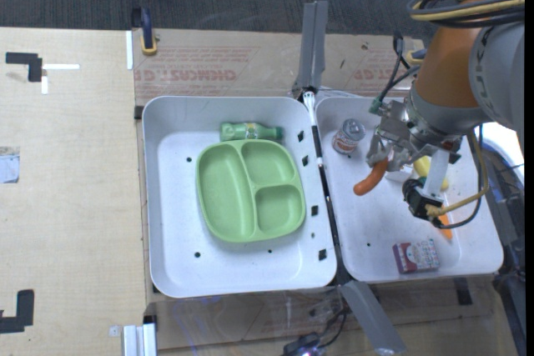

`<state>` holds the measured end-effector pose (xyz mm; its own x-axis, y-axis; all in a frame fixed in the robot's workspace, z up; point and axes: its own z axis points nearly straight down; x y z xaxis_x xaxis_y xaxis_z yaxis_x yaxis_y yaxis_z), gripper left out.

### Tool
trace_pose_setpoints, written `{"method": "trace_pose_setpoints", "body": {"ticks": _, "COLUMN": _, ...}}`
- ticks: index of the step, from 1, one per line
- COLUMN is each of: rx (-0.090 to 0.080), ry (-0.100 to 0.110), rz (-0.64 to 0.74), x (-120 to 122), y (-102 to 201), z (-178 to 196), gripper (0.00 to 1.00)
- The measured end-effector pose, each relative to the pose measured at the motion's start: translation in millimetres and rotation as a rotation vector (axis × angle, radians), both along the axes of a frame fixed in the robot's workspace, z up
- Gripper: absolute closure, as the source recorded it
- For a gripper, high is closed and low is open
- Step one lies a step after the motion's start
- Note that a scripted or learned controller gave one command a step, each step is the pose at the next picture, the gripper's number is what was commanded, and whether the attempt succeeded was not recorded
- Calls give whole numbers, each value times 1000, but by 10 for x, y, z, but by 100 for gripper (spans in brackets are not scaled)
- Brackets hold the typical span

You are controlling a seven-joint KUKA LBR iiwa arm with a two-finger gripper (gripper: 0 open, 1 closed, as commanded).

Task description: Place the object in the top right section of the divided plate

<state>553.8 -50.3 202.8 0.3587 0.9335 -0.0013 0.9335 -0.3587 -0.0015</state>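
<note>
The claw [385, 156] pinches 1 end of a long orange hot-dog-shaped toy [370, 178]; hanging below, it could slip before reaching the green divided plastic plate [250, 189] far left.

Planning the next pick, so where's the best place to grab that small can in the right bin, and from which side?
Grip the can across its round body, coming straight down from above. It seems to stand upright with its silver top facing up, near the bin's far left corner. The divider wall crowds its left and the hot dog lies just in front, so a side approach looks tight.
</note>
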Motion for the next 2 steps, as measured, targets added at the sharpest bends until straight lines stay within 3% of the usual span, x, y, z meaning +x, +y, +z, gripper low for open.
{"method": "trace_pose_setpoints", "body": {"ticks": 1, "rx": 0, "ry": 1, "rz": 86, "x": 11, "y": 732, "z": -27, "gripper": 100}}
{"method": "trace_pose_setpoints", "body": {"ticks": 2, "rx": 0, "ry": 1, "rz": 86, "x": 11, "y": 732, "z": -27, "gripper": 0}}
